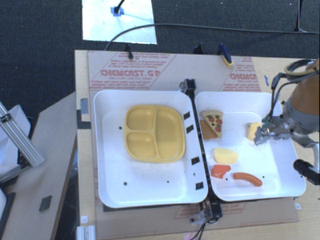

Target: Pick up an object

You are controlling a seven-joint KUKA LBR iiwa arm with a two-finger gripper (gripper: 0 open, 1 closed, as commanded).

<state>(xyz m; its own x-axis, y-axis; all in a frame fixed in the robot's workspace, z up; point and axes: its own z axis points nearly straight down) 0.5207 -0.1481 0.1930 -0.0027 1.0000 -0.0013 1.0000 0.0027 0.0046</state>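
Observation:
The right bin [235, 101] holds a pizza slice [211, 123], a pale yellow piece [226, 156], a small red piece [219, 171], an orange-red sausage [247, 179] and a yellow cheese block [252, 131]. My gripper [263, 135] hangs over the bin's right part, just right of the cheese block and close against it. The arm reaches in from the right edge of the view.
The left bin [112, 184] carries a yellow divided plate [154, 133]. A black clip strip [195, 144] joins the two bins. Cables run along the bench's far side, and a blue clamp [225, 54] sits at the back edge.

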